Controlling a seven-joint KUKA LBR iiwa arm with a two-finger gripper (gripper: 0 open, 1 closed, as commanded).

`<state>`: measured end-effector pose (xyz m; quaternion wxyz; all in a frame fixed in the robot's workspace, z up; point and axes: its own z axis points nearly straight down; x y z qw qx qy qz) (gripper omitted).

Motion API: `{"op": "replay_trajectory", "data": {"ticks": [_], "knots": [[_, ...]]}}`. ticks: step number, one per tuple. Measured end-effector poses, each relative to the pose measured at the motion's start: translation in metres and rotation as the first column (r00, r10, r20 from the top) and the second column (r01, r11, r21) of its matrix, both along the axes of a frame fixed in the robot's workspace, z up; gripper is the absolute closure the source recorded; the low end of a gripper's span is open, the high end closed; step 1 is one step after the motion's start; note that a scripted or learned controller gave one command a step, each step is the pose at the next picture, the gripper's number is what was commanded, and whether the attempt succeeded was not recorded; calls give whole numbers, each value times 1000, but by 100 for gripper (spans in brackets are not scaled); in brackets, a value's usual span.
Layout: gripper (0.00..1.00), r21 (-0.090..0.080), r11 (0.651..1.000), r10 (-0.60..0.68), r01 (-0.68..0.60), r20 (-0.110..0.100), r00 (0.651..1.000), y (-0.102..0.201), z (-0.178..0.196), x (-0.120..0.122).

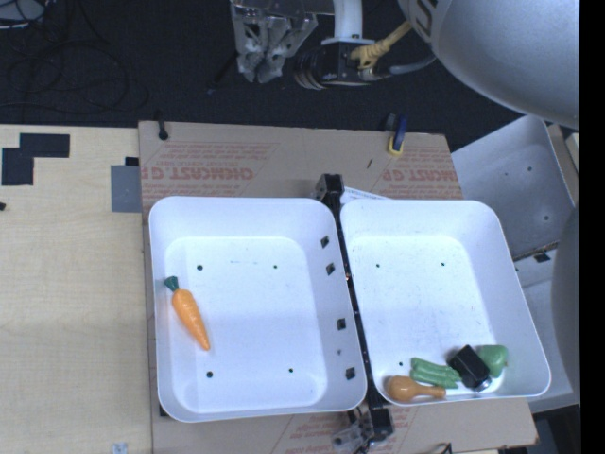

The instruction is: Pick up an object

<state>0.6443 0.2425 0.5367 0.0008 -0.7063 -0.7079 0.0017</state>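
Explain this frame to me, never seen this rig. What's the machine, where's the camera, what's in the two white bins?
One camera is fixed above the bench and looks down at a slant. The big grey shape at top right is a robot arm. Its two-finger gripper hangs at the top of the frame, above the dark floor behind the bench and away from both bins. Nothing shows between its fingers.

On the bench, two shallow white bins sit side by side on a cardboard sheet. The left bin holds a toy carrot near its left wall. In the right bin, a small cluster is pushed into the near right corner: an orange pear-shaped toy, a green bean-like toy, a black block and a green piece behind it.

The job is to pick up one object. None is picked up yet.
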Motion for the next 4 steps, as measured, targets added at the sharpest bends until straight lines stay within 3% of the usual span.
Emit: {"op": "replay_trajectory", "data": {"ticks": [4], "knots": [[100,0,1000,6,-6,-1,1000,2,0,-1]]}}
